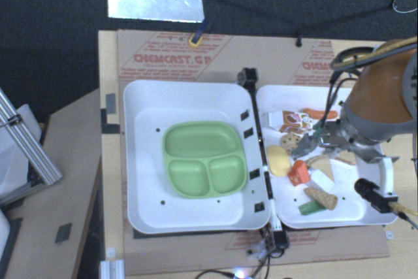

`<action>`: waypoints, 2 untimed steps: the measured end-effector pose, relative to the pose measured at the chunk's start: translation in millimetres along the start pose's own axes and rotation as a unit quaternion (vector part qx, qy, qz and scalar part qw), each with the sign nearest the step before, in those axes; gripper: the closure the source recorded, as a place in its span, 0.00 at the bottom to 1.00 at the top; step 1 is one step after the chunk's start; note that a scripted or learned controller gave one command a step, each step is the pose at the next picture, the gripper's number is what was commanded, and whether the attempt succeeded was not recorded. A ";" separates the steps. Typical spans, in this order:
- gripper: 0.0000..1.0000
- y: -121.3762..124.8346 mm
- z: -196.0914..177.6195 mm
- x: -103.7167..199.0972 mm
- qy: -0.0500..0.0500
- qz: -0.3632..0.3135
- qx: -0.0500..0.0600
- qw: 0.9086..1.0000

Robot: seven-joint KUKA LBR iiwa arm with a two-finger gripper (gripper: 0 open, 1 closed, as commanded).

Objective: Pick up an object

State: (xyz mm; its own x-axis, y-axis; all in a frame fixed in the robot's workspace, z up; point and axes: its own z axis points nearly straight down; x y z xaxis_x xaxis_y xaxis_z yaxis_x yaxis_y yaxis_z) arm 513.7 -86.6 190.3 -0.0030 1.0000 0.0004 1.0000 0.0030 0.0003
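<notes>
While reaching in from the right, hangs the gripper (307,144) low over the right bin (277,98), tip down in the toy-food clutter. Cannot tell the gripper's state from here: spread or pressed together, too small and blurred to call. Nothing clearly pinched either, so treating the pick as not yet done.

Nearest candidates to the tip:
- brown cookie (287,139), just to its left
- yellow lemon-like piece (277,160), below-left, close against the divider wall
- red-orange chunk (299,172), just below

Further out: printed card (295,119) and orange carrot (321,114) toward the far wall, tan cone-like piece (321,198) and green stick (310,208) toward the near wall.

Sensible to skip the left bin (147,114): holds just a green divided plate (202,160), wide, flat and low, so a poor fit for a two-finger pinch. Better odds with small chunky pieces, hence probably the low, slanted approach into the right bin's left half, where most of them crowd together.

Judgement on risk: packed tight, so likely to nudge neighbours or clip two at once. Would avoid the lemon-like piece, given little room for a pad on the wall side. Would favour the red-orange chunk or the cookie, both near the tip and apart from the wall.
</notes>
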 end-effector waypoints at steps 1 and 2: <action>0.00 -2.6 62.3 -2.5 0.000 0.001 0.002 1.000; 0.00 -2.2 107.6 -2.3 0.000 0.001 0.001 1.000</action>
State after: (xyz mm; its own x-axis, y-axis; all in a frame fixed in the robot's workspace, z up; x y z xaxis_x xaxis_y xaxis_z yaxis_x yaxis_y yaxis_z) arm 511.5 -88.9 82.7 -0.0008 1.0000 0.0009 1.0000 0.0008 -0.0012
